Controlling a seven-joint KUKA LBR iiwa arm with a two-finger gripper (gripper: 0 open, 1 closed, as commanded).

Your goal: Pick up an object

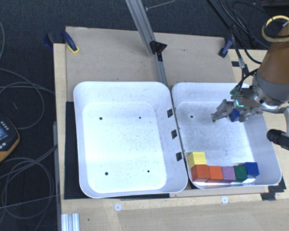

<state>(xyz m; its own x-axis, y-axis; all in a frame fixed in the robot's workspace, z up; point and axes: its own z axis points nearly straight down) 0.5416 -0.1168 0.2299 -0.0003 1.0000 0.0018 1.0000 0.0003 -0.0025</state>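
Blue shows right at the claw, a small block tucked in by its fingers over the upper part of the right bin. Honestly can't tell whether the fingers are closed on it or just parked beside it (too small and blurry). Other blocks sit in a tight row along that bin's near edge: yellow, orange, purple, green, another blue one. My guess is they slid there and bunched against the wall. Left bin sits alongside on the counter.
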